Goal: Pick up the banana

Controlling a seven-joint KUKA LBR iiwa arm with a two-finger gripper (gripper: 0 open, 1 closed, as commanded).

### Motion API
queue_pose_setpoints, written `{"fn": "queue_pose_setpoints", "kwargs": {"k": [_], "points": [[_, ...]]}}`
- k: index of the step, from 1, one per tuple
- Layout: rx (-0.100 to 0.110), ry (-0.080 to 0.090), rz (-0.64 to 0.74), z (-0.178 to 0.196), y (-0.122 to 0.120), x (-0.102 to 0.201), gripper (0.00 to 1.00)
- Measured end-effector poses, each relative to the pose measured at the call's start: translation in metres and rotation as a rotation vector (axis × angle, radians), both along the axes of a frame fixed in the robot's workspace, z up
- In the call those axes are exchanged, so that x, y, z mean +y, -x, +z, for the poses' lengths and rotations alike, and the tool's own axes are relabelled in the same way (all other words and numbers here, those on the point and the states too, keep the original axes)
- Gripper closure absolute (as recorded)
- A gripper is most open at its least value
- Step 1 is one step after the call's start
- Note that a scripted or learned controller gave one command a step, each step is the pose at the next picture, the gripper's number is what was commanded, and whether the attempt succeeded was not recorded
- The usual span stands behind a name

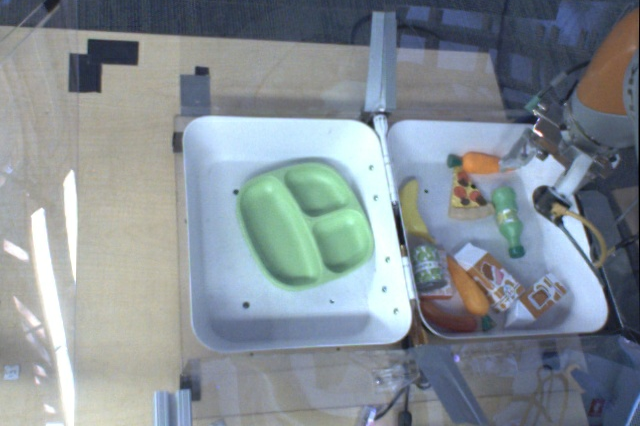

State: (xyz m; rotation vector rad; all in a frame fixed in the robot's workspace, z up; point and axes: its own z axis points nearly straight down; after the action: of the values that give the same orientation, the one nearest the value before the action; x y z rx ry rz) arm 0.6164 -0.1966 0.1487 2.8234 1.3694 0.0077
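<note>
Camera view: no pickup is judged to have begun. The banana (pixel 411 206) is seen lying untouched in the right bin (pixel 590 306), along its left wall, just above a green can (pixel 428 266). The gripper (pixel 548 160) is held at that bin's upper right edge, well apart from the banana; its state cannot be told. The reach, grasp and lift are all left. Also noted in the right bin: a carrot (pixel 478 163), pizza slice (pixel 467 195), green bottle (pixel 508 221), small cartons (pixel 520 290). In the left bin (pixel 210 304) a green divided tray (pixel 304 223) is seen.
</note>
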Motion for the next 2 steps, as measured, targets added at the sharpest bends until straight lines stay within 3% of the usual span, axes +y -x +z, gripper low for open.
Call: {"fn": "queue_pose_setpoints", "kwargs": {"k": [1, 2], "points": [[-0.014, 0.000, -0.050, -0.056, 0.016, 0.089, 0.00], [-0.012, 0.001, -0.186, -0.056, -0.015, 0.022, 0.00]]}}
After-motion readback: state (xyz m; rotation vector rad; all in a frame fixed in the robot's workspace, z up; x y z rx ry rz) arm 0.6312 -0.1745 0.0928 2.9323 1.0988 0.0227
